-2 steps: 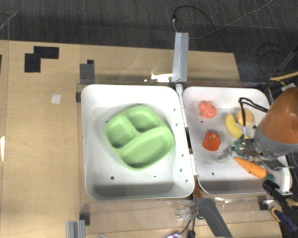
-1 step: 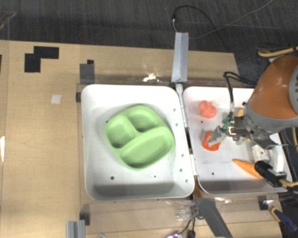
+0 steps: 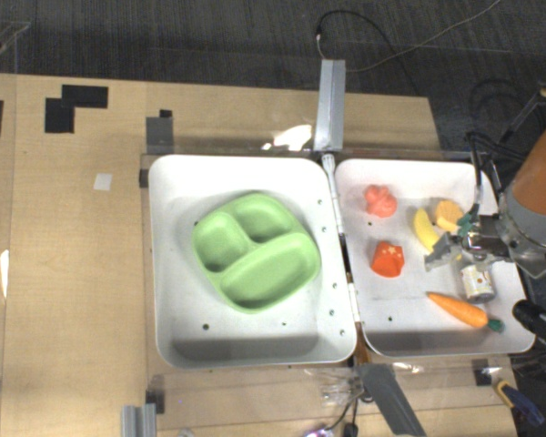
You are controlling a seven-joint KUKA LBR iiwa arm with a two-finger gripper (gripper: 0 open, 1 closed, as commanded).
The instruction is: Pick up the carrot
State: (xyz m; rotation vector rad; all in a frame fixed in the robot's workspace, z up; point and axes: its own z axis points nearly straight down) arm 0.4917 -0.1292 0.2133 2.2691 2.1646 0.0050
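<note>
Tabletop (image 3: 64, 262) is wide pale wood, bare on the left w/ lots of free room there. Two white bins sit side by side in the middle-right, touching along a shared edge. Left bin (image 3: 177, 335) holds a green divided plate (image 3: 255, 248) tilted across its centre; bare floor all round the plate, esp. at the near edge. Right bin (image 3: 391, 321) is busier. Arm (image 3: 539, 189) comes in from the right over that bin's right rim, orange band at the frame edge. Gripper (image 3: 455, 248) hangs above the bin's right half, jaws look spread, nothing seen btwn them. Carrot (image 3: 460, 309) lies flat near the bin's front-right corner, leaf end toward the right wall, just below the gripper and apart from it. Red pepper (image 3: 388, 259) sits mid-bin w/ clear floor around. Pink fruit (image 3: 379, 200) is nearer the back. Banana (image 3: 425, 229) and an orange piece (image 3: 449, 214) sit just beside the gripper.
</note>
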